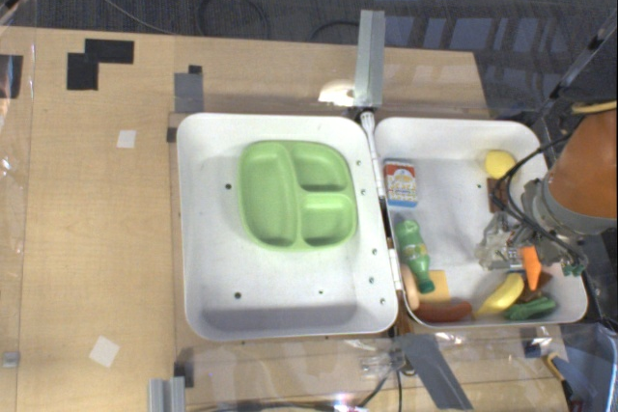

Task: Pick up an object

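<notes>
Several toys crowd pincer [504,251] – carrot [531,266], banana [502,294] adjacent.

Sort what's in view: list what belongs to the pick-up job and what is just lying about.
Job:
gripper, low in the right bin
banana
carrot
green bottle
small box
sausage
yellow fruit
green vegetable

Lying about:
green tray, in the left bin
black cable behind the bench
</notes>
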Tool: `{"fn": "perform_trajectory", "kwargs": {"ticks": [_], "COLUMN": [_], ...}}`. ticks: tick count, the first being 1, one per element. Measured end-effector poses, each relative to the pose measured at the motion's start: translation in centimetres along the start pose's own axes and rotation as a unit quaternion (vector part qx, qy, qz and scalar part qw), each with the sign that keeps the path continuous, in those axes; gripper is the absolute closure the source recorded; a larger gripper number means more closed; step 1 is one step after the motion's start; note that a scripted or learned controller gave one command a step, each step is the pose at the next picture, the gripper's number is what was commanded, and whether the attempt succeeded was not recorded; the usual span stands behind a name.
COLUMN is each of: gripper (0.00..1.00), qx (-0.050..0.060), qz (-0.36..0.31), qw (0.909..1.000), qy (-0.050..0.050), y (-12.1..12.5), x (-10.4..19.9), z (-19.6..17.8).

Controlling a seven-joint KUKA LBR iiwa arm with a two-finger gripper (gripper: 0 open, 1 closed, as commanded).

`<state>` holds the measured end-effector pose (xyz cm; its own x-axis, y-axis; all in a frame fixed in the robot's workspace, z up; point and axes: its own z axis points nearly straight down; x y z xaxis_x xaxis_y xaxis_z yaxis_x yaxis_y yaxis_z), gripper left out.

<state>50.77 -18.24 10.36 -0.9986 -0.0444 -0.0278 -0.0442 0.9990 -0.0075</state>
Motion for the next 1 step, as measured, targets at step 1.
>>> {"fn": "perform_trajectory", "kwargs": {"ticks": [1], "gripper": [1.0], "qx": [-0.003], "qz": [-0.14], "qw": [0.9901], "qy": [0.007], "y": [-2.51], "x": [-4.06], "z": [-8.63]}}
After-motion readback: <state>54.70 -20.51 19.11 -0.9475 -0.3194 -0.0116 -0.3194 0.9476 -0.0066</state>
